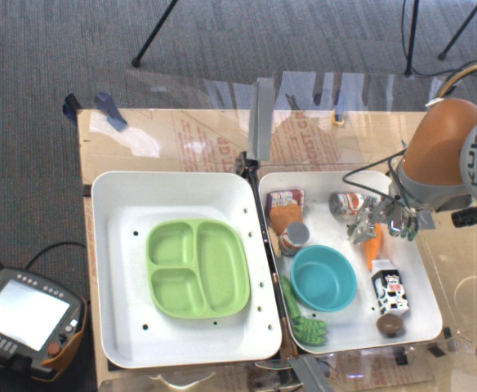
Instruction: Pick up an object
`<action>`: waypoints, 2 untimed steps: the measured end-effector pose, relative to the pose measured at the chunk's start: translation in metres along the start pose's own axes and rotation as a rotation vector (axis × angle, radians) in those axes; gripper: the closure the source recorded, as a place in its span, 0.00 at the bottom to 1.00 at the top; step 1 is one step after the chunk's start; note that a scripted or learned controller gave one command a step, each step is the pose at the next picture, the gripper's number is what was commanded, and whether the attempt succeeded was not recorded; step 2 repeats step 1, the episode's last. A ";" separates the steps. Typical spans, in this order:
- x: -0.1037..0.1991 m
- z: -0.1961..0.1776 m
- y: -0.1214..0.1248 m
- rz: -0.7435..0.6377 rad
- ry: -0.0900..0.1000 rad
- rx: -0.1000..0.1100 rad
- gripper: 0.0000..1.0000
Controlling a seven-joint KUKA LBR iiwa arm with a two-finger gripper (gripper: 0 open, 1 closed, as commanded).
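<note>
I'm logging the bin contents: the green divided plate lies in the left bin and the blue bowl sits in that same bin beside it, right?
Not quite. The camera view shows the green divided plate in the left bin, but the blue bowl sits in the right bin.

A green three-compartment plastic plate [198,268] lies in the left white bin [112,219]. In the right white bin [422,300] a round teal bowl [323,278] sits among small things: a silver can [349,204], an orange carrot-shaped piece [372,249], a black-and-white carton [390,291]. The metal two-finger gripper [375,222] hangs just above the carrot.
</note>
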State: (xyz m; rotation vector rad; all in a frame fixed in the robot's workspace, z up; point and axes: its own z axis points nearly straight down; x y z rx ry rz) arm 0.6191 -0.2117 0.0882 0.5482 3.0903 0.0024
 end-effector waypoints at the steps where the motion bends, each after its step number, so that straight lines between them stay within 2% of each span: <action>1: 0.131 0.001 -0.050 -0.093 0.007 0.001 1.00; 2: 0.131 0.001 -0.050 -0.093 0.007 0.001 1.00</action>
